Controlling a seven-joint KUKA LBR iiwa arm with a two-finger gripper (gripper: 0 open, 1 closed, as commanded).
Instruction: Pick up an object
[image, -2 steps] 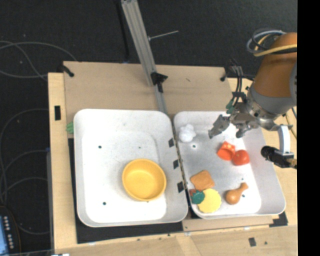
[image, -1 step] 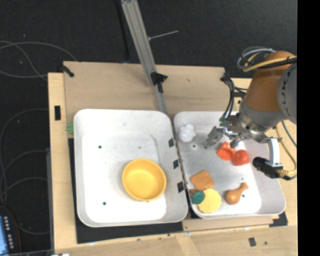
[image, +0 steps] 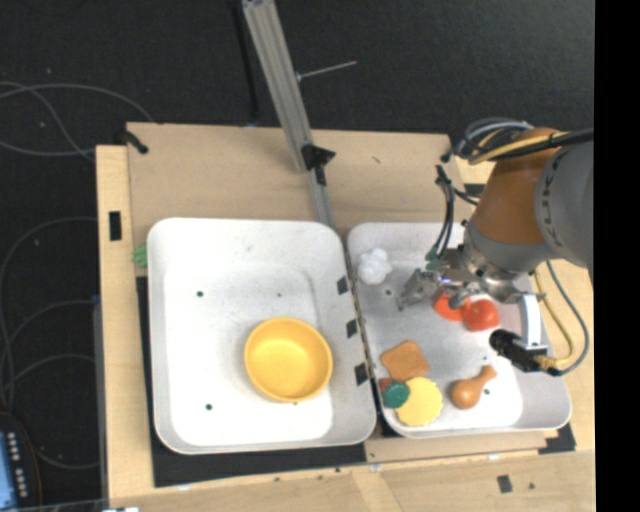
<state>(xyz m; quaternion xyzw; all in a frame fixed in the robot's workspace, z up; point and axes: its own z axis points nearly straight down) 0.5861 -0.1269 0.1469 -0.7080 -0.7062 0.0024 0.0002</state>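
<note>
While no writing can be read anywhere, the tool (image: 425, 288) hangs in the right bin (image: 540, 415), its fingers spread open and gripping nothing, just left of a red object (image: 478, 313). Near-side items: orange slab (image: 404, 360), yellow disc (image: 420, 400), brown gourd (image: 468, 390). A yellow bowl (image: 288, 359) sits in the left bin (image: 180, 300).

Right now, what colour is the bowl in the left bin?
Yellow: the bowl shows best in the camera view.

Glossy yellow plastic bowl (image: 289, 359)
</note>
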